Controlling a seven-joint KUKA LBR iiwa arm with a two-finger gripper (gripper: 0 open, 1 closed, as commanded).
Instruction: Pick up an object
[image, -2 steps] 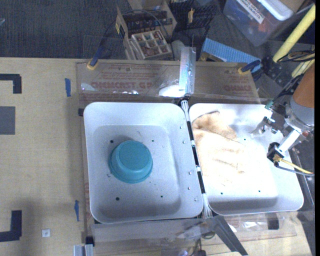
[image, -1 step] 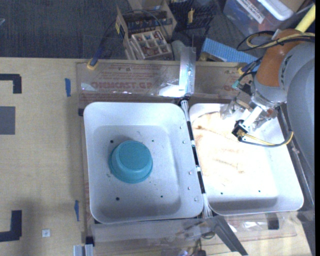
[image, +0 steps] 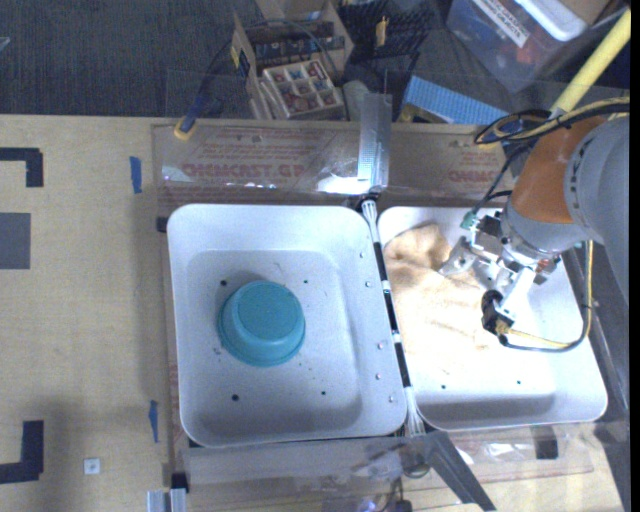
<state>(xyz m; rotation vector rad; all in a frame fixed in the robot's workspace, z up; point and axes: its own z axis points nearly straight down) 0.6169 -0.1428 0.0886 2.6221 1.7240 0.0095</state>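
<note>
- Camera view: left bin (image: 190, 250), holding blue bowl (image: 262, 322), untouched.
- Right bin (image: 560, 400): tan cloth (image: 425, 270) lies at its left side.
- Gripper (image: 478, 262) is low at the cloth's edge; finger state cannot be told; nothing visibly lifted, so the pick seems pending.

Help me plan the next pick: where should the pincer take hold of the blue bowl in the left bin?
The blue bowl sits upside down in the left bin, base up. Probably best to come straight down from above and pinch across its round side wall near the base, since the rim lies flat against the floor.
</note>
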